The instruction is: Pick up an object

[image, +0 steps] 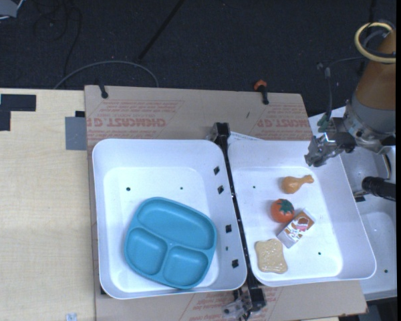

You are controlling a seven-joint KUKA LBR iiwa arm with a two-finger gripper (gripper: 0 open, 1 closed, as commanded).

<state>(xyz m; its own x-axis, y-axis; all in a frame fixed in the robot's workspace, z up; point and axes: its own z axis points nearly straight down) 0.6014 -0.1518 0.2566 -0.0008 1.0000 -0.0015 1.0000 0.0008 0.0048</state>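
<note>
The right bin [334, 263] holds a small group of toy foods: an orange chicken drumstick [297, 182], a red tomato [282, 210], a small printed carton [296, 228] and a beige cracker-like piece [271, 255]. My gripper [317, 154] hangs above the far right corner of that bin, up and to the right of the drumstick, with nothing seen in it. The grey arm with its orange band [377, 79] rises behind it at the right edge.
A blue divided plate [168, 242] lies in the left bin [113, 166]. A black clip bar [228, 199] runs between the two bins. Cardboard [187, 116] lies under both, with a light wooden bench top [33, 206] to the left.
</note>
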